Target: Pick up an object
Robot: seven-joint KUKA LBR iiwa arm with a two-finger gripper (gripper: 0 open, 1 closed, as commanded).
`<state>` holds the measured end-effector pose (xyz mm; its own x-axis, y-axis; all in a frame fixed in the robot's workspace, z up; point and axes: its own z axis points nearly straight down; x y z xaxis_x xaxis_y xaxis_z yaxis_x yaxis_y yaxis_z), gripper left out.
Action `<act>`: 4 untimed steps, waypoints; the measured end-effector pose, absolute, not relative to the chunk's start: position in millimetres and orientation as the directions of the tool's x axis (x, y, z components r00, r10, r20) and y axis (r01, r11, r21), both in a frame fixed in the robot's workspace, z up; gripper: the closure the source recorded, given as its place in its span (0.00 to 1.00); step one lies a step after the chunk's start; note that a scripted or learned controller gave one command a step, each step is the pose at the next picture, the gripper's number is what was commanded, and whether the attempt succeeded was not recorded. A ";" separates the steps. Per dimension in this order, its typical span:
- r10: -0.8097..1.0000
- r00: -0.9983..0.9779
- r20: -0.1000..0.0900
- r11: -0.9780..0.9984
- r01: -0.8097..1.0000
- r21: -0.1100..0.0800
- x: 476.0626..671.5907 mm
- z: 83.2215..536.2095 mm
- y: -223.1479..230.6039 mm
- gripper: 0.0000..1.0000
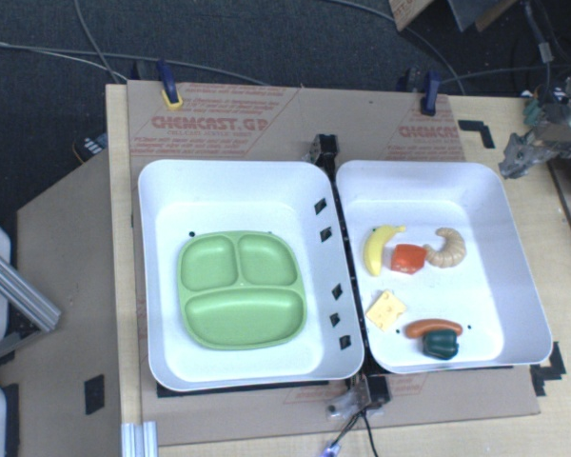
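Note:
The right bin point(495, 255) holds several toy foods. A yellow banana point(382, 248) lies beside a red-orange piece point(408, 258) and a tan croissant point(448, 247). Nearer the front are a yellow cheese wedge point(386, 309), a red sausage point(433, 327) and a dark green piece point(441, 346) touching it. My gripper point(520, 153) is small and blurred at the far right, outside the bin's back right corner and well away from every item.
The left bin point(162, 255) carries a green divided plate point(240, 288). A black hinge strip point(331, 255) runs between the bins. Clamps point(170, 91) hold the cardboard base at the back. Cables cross the dark floor behind.

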<state>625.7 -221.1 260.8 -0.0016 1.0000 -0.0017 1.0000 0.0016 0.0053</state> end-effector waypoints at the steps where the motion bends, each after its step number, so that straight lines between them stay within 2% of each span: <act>1: 1.000 -0.006 0.003 0.006 1.000 -0.003 615.2 247.0 -164.0 1.00; 2: 1.000 -0.006 0.004 0.006 1.000 -0.003 597.0 247.0 -105.7 1.00; 4: 1.000 -0.006 0.003 0.006 1.000 -0.002 580.8 248.6 -10.0 1.00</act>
